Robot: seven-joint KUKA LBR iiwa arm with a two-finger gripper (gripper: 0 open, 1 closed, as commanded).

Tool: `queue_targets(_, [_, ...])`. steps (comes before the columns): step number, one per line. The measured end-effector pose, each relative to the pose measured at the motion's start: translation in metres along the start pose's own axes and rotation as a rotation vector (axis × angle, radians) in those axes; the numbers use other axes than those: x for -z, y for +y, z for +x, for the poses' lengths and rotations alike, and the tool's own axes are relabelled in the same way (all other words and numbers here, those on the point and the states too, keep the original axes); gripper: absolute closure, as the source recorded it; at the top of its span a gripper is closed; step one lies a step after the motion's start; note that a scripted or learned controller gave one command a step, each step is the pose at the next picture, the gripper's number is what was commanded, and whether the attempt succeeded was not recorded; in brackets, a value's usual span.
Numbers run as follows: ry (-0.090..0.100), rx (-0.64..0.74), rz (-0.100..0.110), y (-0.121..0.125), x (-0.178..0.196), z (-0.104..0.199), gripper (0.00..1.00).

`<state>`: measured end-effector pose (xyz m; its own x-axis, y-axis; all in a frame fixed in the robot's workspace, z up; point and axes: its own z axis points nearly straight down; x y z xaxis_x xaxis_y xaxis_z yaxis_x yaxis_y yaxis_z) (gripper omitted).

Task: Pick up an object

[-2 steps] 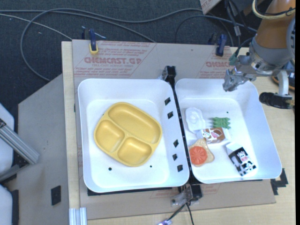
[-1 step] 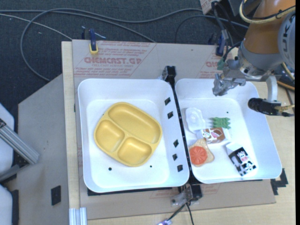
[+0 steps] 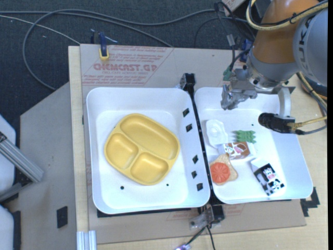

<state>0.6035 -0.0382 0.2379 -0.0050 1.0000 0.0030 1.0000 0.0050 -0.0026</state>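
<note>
In the right bin (image 3: 291, 139) lie several small objects: a white piece (image 3: 215, 130), a green spiky piece (image 3: 245, 136), a small brown-and-white packet (image 3: 238, 150), a red round slice on a tan base (image 3: 221, 173) and a black-and-white block (image 3: 268, 177). My gripper (image 3: 230, 101) hangs over the bin's back left part, above and behind the white piece, apart from every object. Nothing shows between its fingers.
The left bin (image 3: 99, 139) holds a yellow divided plate (image 3: 141, 148). A black divider with clips (image 3: 193, 134) runs between the bins. A black cylinder (image 3: 276, 122) on the arm sticks out over the right bin. Cables lie on the floor behind the bench.
</note>
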Motion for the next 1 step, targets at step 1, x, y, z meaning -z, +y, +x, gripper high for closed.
queue_targets(1, [-0.001, -0.001, 0.001, -0.0167, -0.0045, 0.0401, 1.00])
